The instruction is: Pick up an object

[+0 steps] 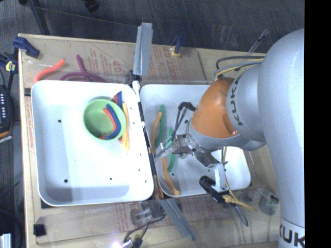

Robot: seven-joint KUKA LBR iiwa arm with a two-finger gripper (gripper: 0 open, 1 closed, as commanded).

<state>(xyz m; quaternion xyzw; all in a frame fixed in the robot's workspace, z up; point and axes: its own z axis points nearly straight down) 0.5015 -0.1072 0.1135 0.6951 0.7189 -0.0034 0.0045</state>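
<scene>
My gripper [164, 150] hangs low over the left side of the right bin [176, 91], under the orange band of the arm [214, 115]. Right around it lie thin curved pieces. A green strip [161, 118] and an orange strip [154, 127] lie just above it, and another green piece [171, 162] and an orange one [170, 183] just below. The gripper's tip sits among these pieces, and the wrist hides whether anything is in its grip.
The left bin [67, 174] holds a green bowl [101, 119] with red, blue and yellow strips [123, 119] along its right rim. Pink and orange strips [62, 71] lie on the bench behind it. A metal bar [143, 48] stands between the bins at the back.
</scene>
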